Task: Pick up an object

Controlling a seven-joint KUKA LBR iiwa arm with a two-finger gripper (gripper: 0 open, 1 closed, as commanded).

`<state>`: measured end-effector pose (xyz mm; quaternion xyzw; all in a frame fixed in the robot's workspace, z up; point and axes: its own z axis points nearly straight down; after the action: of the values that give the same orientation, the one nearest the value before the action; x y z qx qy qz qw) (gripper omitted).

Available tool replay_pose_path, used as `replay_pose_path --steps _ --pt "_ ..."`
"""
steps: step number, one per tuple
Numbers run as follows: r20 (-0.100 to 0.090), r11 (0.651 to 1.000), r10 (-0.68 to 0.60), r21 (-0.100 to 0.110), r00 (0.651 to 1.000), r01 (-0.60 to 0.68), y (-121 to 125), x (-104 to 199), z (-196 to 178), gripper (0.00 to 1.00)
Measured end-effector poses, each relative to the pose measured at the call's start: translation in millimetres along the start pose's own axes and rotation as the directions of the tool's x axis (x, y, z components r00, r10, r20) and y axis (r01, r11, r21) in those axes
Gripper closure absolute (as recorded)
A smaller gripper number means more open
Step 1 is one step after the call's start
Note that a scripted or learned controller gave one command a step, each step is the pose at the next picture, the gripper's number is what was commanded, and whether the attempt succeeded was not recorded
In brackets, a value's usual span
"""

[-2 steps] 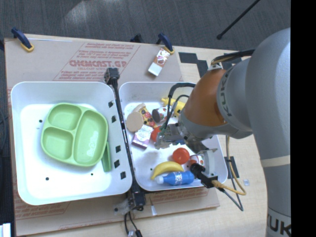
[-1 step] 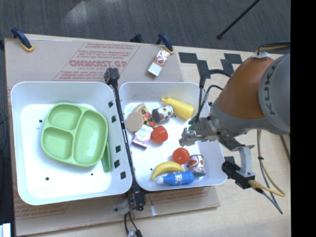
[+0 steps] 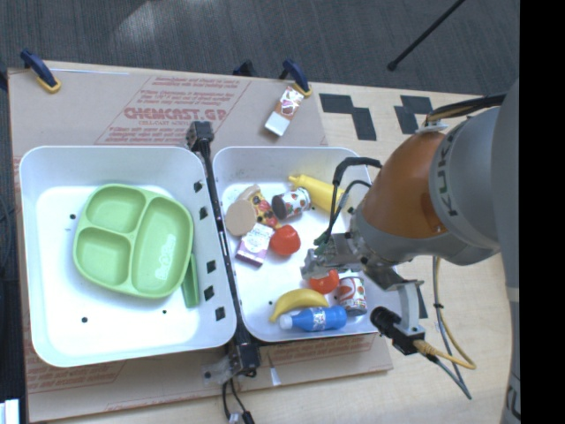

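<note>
The right bin [image 3: 265, 162] holds several small toys: a yellow bottle [image 3: 311, 189], a dark can [image 3: 290, 205], a red tomato [image 3: 284, 240], a tan disc [image 3: 239, 216], a small pink packet [image 3: 253, 241], a yellow banana [image 3: 297, 301], a blue bottle [image 3: 315, 319], a red-and-white can [image 3: 352, 294] and a small red item [image 3: 324, 282]. My gripper [image 3: 321, 265] is low in this bin, right over the small red item, just right of the tomato. The arm's wrist hides how its fingers stand.
The left bin [image 3: 40, 175] holds a green divided plate [image 3: 134, 239] with a green stick [image 3: 190, 281] at its right side. A small carton [image 3: 284, 113] lies on the cardboard behind the bins. The arm's orange band [image 3: 406, 193] covers the right bin's right side.
</note>
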<state>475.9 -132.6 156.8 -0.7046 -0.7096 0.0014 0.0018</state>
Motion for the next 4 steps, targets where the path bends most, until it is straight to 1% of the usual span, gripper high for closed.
replay_pose_path --steps 1,2,3,4 --pt "0.001 1.0 0.003 -0.005 1.0 -0.003 1.1 -15.1 -25.9 1.0" --pt "0.0 1.0 0.004 -0.004 1.0 -0.004 0.1 -28.6 -41.4 1.0" --pt "0.0 1.0 -0.001 -0.001 1.0 0.001 27.9 -15.5 65.5 1.0" --pt "0.0 1.0 -0.001 -0.001 1.0 0.001 27.8 -15.9 65.4 0.0"
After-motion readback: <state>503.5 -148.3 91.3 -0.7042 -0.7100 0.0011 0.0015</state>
